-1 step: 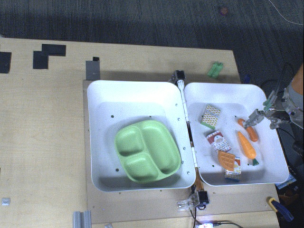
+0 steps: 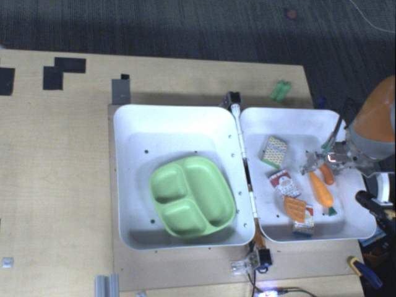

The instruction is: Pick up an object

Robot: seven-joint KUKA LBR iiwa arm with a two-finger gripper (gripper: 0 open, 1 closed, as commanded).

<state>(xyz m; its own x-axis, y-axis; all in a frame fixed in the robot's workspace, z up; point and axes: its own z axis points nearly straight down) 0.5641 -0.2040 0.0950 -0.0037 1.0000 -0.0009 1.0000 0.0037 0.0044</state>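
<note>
Two white bins (image 2: 179,119), one green tray (image 2: 192,195), two carrots (image 2: 322,189), three packets (image 2: 275,151)

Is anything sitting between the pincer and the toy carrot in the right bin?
Nothing visible is in the way. The pincer hangs right over the top end of the carrot, and the small packets lie off to the side.

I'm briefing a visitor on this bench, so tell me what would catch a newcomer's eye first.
The big pale green divided plate stands out first, lying alone in the left bin. Next comes the clutter in the right bin: an orange carrot near the gripper, with several small printed packets to its left. The arm's orange band glows at the right edge.
</note>
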